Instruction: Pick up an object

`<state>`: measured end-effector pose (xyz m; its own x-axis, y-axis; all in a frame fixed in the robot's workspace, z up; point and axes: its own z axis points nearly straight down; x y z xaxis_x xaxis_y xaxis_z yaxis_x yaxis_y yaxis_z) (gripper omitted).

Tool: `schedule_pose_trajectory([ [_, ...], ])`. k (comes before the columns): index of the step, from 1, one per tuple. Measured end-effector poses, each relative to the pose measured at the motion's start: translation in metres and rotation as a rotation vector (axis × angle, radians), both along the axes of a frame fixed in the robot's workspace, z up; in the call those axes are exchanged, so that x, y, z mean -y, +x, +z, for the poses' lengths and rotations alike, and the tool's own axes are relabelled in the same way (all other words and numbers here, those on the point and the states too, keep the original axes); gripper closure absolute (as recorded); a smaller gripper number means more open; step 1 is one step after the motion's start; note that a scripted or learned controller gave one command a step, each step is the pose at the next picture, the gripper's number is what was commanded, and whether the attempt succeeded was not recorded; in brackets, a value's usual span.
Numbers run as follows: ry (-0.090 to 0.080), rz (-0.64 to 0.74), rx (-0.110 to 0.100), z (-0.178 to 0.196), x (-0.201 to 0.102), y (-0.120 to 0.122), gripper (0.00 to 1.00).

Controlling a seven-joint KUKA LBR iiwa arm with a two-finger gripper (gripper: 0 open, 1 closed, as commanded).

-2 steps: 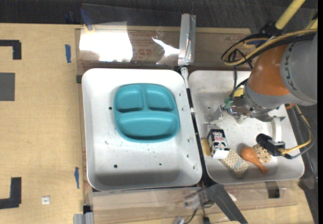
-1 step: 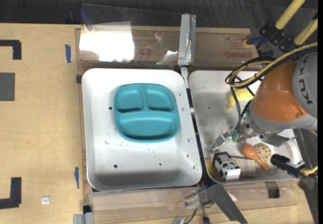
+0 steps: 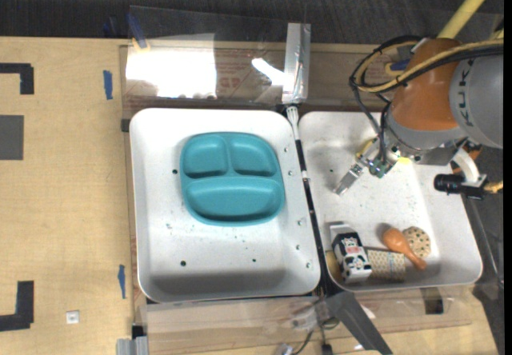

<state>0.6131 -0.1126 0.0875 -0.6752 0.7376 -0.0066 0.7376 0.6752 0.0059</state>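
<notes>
My gripper [image 3: 350,179] hangs over the upper middle of the right bin [image 3: 448,209], reaching down and to the left from the orange-banded wrist [image 3: 424,97]. I see nothing held in it. Near the bin's front edge lies a small black-and-white carton [image 3: 350,253]. To its right lies an orange-handled toy with a tan dotted head [image 3: 406,241], resting on a flat patterned piece [image 3: 388,265]. These objects are well below the gripper in the view and apart from it.
The left bin [image 3: 160,249] holds a teal divided plate [image 3: 232,177]. A clear plastic sheet [image 3: 208,65] and a metal bracket [image 3: 296,57] stand behind the bins. Cables [image 3: 376,73] loop by the arm. The bench's cardboard top [image 3: 56,185] stretches left.
</notes>
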Motion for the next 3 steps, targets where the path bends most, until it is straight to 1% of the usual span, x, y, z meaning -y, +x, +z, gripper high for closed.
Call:
schedule_pose_trajectory([
  [1,-0.002,-0.156,-0.002,0.000,0.058,-0.080,0.00],
  [2,0.002,-0.329,0.002,0.000,0.027,-0.057,0.00],
  [3,-0.004,-0.313,-0.067,0.002,0.024,0.042,0.00],
])
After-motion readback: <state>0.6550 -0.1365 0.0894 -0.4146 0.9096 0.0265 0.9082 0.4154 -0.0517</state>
